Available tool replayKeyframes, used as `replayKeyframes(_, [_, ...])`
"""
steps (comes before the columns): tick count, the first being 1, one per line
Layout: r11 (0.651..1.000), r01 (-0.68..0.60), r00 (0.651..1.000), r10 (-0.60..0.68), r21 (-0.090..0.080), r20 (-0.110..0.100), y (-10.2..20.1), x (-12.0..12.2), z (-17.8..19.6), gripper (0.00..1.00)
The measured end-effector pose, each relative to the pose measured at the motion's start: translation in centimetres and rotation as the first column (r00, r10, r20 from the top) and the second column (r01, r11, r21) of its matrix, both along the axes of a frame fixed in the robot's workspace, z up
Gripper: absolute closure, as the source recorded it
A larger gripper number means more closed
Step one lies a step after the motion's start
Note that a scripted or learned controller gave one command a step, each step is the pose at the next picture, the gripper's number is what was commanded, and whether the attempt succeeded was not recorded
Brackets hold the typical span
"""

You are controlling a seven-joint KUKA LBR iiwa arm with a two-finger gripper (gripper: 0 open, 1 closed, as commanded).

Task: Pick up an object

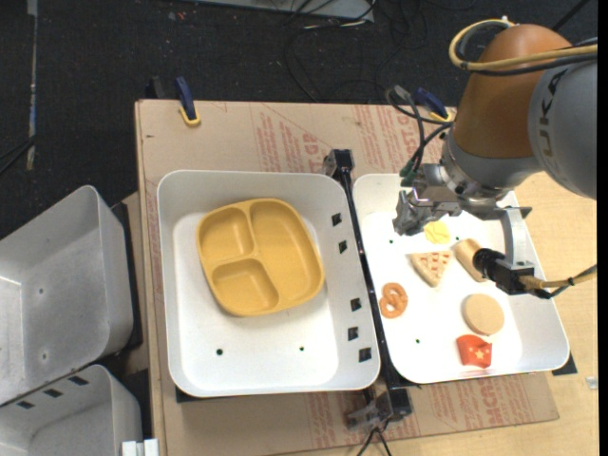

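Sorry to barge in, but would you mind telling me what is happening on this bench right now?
The arm's gripper is low over the right bin, beside a small yellow piece; nothing is visibly held. Toy food lies in that bin: a pizza slice, a pretzel, a round cookie, a red piece. The left bin holds a yellow divided plate.

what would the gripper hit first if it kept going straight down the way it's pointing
Probably the small yellow piece lying right beside the gripper, or the bare floor of the right bin just next to it. From this slanted view, depth is hard to judge, so which comes first is uncertain.
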State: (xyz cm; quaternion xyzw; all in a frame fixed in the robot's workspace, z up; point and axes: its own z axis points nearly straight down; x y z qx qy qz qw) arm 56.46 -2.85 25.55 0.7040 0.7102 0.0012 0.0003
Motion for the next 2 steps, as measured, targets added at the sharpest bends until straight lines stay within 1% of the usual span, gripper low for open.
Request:
replayKeyframes(1, [1.000,0.001,1.000,-0.001,-0.001,-0.001,4.3,1.4,-1.0,1.00])
replayKeyframes(2, [1.000,0.000,1.000,0.000,0.000,0.000,10.0,3.0,-0.8,1.00])
